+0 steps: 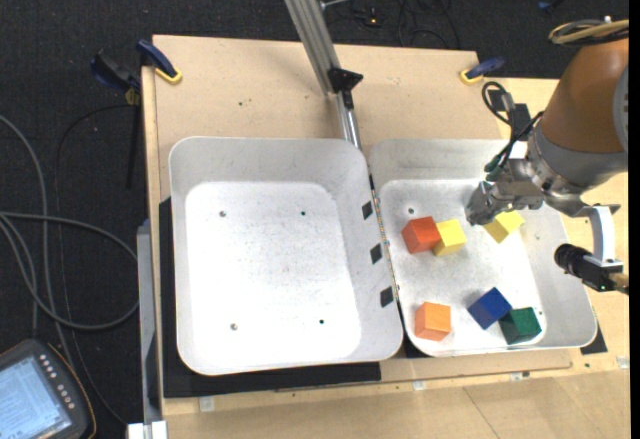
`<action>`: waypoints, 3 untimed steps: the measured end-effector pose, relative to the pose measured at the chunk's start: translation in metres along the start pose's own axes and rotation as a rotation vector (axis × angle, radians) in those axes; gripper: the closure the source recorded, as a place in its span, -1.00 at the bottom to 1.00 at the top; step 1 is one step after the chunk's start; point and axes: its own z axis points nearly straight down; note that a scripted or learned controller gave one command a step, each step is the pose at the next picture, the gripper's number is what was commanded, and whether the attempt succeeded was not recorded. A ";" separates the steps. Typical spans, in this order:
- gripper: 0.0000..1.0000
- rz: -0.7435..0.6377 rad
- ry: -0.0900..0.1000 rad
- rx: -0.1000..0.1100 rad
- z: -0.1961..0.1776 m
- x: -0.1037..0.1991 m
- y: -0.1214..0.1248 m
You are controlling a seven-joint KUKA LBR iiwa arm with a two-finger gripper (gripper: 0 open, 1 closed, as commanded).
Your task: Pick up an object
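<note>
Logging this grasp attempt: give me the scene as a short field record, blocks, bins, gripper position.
arm: enters from view's right, gripper low over the right bin
nearest block: yellow block at the gripper, partly hidden; grasp cannot be confirmed
centre pair: red-orange block touching a second yellow block
front row: orange block, blue block, green block; blue and green adjacent
left bin: speckled white floor
</note>
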 end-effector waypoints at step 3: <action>1.00 -0.005 0.004 0.010 -0.023 0.101 0.026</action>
